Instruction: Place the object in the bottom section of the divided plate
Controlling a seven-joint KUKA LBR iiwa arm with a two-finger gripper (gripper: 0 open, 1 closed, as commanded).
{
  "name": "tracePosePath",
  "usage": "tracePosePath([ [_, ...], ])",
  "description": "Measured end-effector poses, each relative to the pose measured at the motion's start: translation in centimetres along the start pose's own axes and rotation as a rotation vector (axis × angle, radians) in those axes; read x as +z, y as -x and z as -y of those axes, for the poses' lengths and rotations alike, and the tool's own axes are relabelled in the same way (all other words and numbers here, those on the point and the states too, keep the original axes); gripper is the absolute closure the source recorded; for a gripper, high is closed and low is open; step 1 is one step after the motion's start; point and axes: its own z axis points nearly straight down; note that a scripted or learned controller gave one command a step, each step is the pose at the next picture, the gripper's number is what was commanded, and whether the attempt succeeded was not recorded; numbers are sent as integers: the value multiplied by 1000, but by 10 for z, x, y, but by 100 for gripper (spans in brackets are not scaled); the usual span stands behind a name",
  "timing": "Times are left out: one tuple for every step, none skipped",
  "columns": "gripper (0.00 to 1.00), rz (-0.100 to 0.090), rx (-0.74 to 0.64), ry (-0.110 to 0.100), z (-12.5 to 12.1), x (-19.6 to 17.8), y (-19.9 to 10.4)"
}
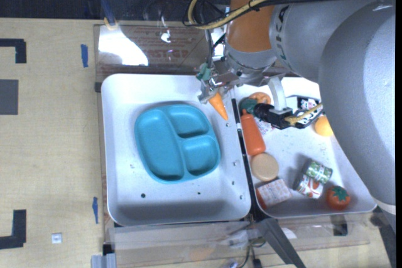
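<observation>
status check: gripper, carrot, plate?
Gripper shut on carrot, above left bin's right edge. Blue divided plate sits just left; no toys on it.

Robotics lab, grey industrial arm (339,34) over white bins (119,154), blue tape marks (84,54) on wooden bench (44,154)

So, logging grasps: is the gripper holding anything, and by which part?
The gripper holds a carrot by its thick top end, tip pointing down.
</observation>
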Motion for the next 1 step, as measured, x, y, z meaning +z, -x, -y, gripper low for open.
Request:
tracePosePath([
  [100,-2,221,-1,-16,14,-80],
])
